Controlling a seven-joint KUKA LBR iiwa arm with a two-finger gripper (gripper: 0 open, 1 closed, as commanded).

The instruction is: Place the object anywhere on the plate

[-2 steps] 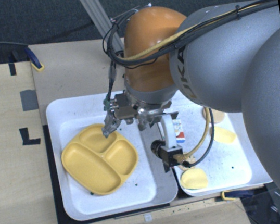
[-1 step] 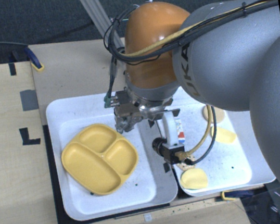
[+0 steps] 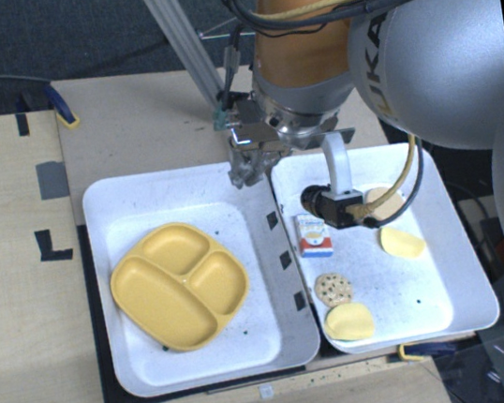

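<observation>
**Hand at the top edge between the bins, food things lying in the right bin**

Look at the hand (image 3: pixel 246 173) first. It hangs over the top corner of the left bin (image 3: pixel 101 267), right where the two bins meet. You cannot tell if it is spread or pressed together.

Just beside it, to the right and a bit lower, a small box (image 3: pixel 313 235) lies in the right bin (image 3: pixel 465 285). The box is white with blue and red on it. Its long side runs up and down in your view, along the bin's left wall.

Below the box is a round cookie (image 3: pixel 332 287). Just below the cookie, almost touching it, is a yellow lump (image 3: pixel 350 321) lying wider than it is tall. Another yellow piece (image 3: pixel 402 242) sits out in the middle of the right bin. Its long side tilts from upper left to lower right.

The yellow plate (image 3: pixel 180 283) lies flat in the left bin, well apart from all these things. It has three hollows, and its longest hollow runs from upper left to lower right.

Both bins rest on the pale surface (image 3: pixel 25 327).
</observation>
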